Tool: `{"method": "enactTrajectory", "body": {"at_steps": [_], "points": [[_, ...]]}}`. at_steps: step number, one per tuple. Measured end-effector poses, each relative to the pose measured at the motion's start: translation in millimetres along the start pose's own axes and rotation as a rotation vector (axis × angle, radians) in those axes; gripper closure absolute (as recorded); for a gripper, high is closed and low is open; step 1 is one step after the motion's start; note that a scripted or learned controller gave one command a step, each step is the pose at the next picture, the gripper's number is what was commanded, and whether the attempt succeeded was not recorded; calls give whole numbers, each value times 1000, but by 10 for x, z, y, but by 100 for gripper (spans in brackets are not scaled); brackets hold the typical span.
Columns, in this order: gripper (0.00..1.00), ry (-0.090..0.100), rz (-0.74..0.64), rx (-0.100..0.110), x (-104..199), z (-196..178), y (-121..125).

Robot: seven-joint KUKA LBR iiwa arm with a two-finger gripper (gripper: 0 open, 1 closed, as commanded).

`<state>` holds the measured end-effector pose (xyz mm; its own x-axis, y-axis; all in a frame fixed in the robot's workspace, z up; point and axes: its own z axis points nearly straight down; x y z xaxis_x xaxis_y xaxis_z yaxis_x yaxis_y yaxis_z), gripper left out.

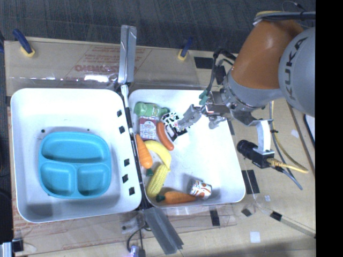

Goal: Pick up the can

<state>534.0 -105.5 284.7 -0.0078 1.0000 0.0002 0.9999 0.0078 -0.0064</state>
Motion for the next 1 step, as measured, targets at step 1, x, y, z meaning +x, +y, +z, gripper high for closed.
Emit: {"method": "enactTrajectory", "body": {"at_steps": [1], "points": [[0, 1, 74, 0, -492, 914, -580]]}}
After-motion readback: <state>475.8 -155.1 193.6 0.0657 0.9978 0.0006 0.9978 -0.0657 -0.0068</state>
